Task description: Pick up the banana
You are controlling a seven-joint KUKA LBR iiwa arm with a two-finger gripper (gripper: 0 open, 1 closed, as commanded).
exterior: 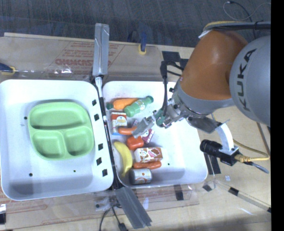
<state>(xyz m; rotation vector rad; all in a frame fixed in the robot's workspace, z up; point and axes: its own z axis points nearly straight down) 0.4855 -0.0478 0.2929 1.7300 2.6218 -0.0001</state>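
Camera view looks down on the curved yellow banana [124,156] lying near the right white bin's [190,153] left wall, beside small food packets. Above the pile's middle hangs the grey two-finger gripper [146,125]; I cannot tell how wide it stands.

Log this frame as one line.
task: pick banana | gripper: over right white bin, above food pile | yellow curved banana: lying by bin's left wall, not held | green divided tray: left bin

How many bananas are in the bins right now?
1. The banana lies in the right bin, near its left wall, beside the other toy food. More could be hidden under the pile or the arm.
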